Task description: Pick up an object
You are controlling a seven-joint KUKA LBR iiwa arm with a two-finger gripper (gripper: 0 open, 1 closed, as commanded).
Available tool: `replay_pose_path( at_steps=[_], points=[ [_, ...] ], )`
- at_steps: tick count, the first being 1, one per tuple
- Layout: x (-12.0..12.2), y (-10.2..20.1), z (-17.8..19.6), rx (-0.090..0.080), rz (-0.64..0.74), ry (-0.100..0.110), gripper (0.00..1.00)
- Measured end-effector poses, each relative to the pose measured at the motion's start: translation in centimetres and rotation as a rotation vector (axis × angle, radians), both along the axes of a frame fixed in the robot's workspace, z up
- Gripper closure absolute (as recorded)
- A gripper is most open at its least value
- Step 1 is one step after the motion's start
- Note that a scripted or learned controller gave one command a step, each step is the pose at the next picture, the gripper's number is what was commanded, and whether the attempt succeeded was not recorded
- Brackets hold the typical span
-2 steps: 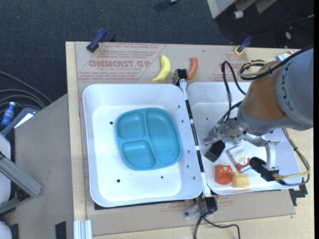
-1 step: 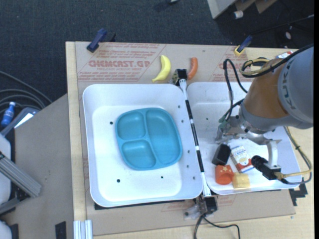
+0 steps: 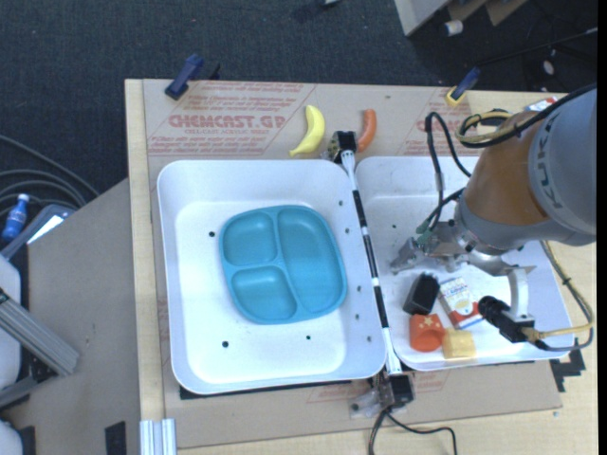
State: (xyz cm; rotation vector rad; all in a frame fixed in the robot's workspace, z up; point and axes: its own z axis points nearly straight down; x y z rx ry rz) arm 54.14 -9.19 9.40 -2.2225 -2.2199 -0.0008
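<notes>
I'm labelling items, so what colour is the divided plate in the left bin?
The divided plate is light blue, plain, seen clearly in the camera view.

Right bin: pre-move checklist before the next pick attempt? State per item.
1. Objects in the right bin: ok. Black object, red object, yellow block, white packet lie near the front.
2. Gripper over right bin: ok, behind the cluster.
3. Anything held between fingers: cannot tell.
4. Objects separated enough for a clean grasp: not ok, they crowd together.
5. Blue tray out of the way: ok, in the left bin.
</notes>
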Motion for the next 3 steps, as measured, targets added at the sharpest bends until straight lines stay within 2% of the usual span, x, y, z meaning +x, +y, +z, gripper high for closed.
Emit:
replay_pose_path(
  at_steps=[1, 2, 3],
  points=[
    [3.3, -0.6, -1.0, 0.0, 0.001, 0.0, 0.0],
    [12.5, 0.0, -0.9, -0.001, 0.003, -0.001, 0.0],
    [1.6, -1.1, -1.0, 0.0, 0.0, 0.002, 0.0]
  ],
)
